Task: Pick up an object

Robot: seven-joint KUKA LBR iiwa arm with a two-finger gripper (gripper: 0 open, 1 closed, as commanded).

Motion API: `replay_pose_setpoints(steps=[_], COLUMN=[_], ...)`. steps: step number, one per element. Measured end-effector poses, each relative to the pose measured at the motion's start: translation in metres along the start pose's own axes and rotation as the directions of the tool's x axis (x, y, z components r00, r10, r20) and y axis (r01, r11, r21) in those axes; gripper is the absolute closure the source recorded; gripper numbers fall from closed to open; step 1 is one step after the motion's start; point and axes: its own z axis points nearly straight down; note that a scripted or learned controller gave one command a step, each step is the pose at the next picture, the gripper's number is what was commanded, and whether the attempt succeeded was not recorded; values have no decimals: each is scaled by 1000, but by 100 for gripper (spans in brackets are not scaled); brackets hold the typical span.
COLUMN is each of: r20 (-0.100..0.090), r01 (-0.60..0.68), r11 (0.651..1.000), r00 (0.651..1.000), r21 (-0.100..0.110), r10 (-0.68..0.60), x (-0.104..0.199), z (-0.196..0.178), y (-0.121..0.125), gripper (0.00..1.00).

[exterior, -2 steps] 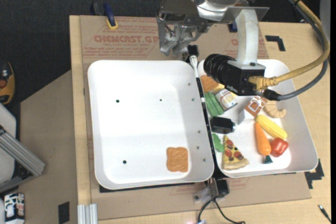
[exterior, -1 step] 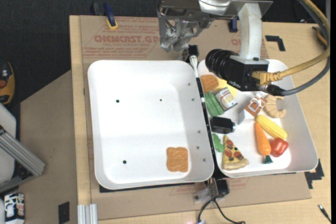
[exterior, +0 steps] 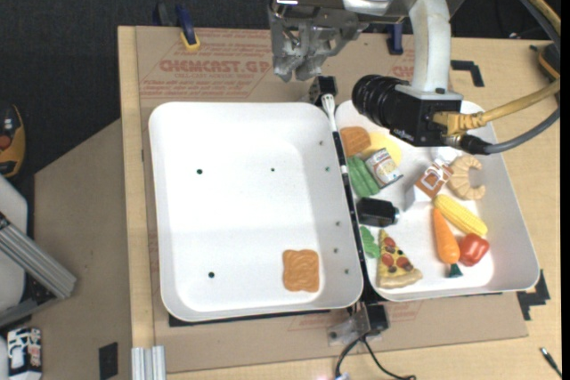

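Fingers (exterior: 292, 60) of gripper (exterior: 303, 65) are hovering just beyond left bin's (exterior: 178, 191) far right corner; cannot tell whether apart or together. Orange waffle (exterior: 301, 270) is lying inside left bin, near-right part; toy foods (exterior: 459, 214) are crowding just right of it.

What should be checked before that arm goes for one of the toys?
1. Toys to pick are there: ok. The right bin holds a pizza slice, a carrot, a corn cob and more.
2. Gripper above a toy: not ok. The gripper is over the cardboard beyond the bins' far edge.
3. Gripper carrying nothing: cannot tell, it is blurred.
4. An easy target that lies alone: ok. The waffle is by itself in the left bin.
5. Room around the right bin's toys: not ok. The carrot, corn cob and red pepper crowd together.
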Motion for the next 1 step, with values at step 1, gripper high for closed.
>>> replay_pose_setpoints(steps=[1], r20=[-1], r01=[1], r11=[1000], r00=[1000], r21=[-2], r10=[-1], x=[1], z=[-10], y=[0], gripper=[100])
